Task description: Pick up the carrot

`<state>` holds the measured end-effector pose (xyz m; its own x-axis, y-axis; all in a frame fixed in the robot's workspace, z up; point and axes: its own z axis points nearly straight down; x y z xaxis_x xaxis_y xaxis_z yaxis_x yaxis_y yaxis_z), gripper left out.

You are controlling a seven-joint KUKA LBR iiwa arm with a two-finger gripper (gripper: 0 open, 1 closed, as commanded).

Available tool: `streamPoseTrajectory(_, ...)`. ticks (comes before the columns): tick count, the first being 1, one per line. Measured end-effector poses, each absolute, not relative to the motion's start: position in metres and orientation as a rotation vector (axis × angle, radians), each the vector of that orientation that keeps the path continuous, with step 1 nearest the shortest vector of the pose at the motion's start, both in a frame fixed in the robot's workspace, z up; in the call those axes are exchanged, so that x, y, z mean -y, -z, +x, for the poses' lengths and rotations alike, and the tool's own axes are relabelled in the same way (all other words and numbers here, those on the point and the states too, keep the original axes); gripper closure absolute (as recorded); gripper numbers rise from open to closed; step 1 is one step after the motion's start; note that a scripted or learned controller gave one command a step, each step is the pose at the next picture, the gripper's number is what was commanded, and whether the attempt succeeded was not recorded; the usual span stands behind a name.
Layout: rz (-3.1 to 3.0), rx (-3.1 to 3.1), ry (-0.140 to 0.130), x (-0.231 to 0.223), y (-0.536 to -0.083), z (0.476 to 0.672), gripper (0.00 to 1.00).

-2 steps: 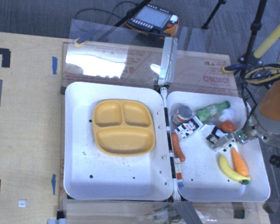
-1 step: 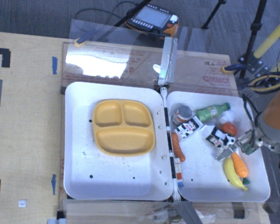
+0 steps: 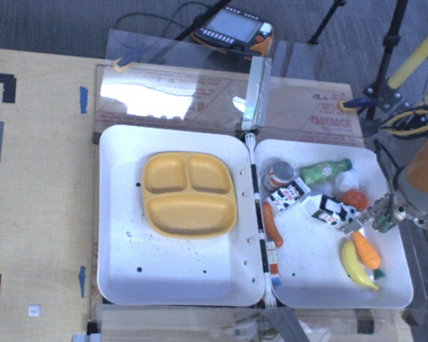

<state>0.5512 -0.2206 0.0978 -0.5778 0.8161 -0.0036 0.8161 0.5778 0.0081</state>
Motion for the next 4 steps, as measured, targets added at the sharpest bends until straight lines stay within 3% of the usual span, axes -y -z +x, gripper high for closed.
streamPoseTrajectory(1,1.746,-2.613,-0.001,0.158,-0.174,0.508,1.0)
streamPoseTrajectory(2,1.45,-2.78,-0.001,0.161,-0.223,0.501,1.0)
streamPoseTrajectory(3,1.045,-2.963,-0.001,0.123,-0.204,0.514,1.0)
streamPoseTrajectory(4,0.668,-3.071,-0.002,0.058,-0.185,0.498,1.0)
